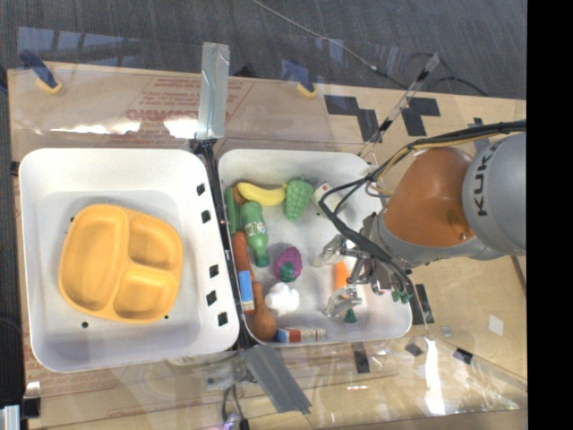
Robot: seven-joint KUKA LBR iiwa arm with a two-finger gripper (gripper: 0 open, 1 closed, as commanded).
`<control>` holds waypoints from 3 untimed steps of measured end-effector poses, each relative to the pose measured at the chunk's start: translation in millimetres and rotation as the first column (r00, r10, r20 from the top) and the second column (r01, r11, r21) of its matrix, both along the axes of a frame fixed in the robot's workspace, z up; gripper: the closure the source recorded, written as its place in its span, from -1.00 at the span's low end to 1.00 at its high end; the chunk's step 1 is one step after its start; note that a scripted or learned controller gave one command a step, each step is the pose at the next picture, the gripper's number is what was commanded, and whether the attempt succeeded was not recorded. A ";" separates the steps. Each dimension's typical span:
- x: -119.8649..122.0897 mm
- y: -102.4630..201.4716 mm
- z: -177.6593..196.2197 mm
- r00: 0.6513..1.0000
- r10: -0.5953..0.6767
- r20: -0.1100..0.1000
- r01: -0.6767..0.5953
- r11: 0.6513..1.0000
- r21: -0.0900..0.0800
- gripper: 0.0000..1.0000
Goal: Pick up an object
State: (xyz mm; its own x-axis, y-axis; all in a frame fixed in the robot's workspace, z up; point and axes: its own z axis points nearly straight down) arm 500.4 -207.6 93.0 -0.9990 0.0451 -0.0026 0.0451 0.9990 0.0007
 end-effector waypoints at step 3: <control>94.1 72.2 -0.7 0.999 -0.041 0.000 0.041 0.999 0.003 1.00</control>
State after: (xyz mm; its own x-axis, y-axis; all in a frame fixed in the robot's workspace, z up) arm 594.5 -135.5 92.3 -0.9963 0.0856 -0.0022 0.0856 0.9963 0.0032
